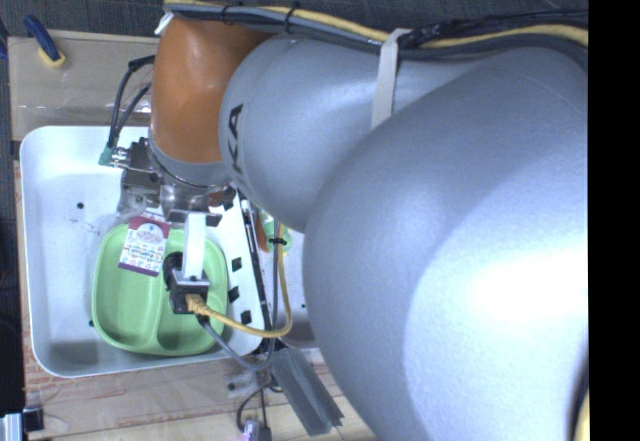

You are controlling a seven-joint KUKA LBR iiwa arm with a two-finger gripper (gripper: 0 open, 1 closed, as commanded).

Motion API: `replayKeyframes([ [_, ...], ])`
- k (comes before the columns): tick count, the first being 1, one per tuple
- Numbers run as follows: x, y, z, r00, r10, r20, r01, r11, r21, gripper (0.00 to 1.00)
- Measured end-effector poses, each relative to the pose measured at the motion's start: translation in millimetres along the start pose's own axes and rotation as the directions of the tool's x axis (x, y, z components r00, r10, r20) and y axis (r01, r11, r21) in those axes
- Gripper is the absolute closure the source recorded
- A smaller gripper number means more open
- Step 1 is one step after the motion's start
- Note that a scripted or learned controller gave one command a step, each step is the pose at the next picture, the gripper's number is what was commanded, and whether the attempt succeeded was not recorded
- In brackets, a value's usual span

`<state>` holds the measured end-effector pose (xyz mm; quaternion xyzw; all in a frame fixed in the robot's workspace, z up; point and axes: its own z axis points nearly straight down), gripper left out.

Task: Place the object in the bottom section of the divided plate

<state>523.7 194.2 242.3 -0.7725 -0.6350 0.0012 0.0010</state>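
A green divided plate [125, 314] lies in the left white bin [55, 229], toward its lower right. A small object with a white and pink label [144, 249] sits at the plate's upper edge, directly under my gripper [146, 217]. The gripper hangs low over that upper part of the plate, reaching down from the orange wrist band [190, 89]. Its lower end touches or nearly touches the labelled object; I cannot tell which. The plate's lower section shows bare green.
The arm's big grey body [430, 229] covers the right side of the bench and hides the other bin. A blue and yellow tool [42, 39] lies on the bench beyond the bin's top left corner. The bin's left floor is bare white.
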Motion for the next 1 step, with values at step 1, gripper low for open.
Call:
replayKeyframes([
  [1, -0.1, -0.1, 0.6, 1.000, 0.000, 0.001, 0.000, 1.000, 0.001, 0.00],
])
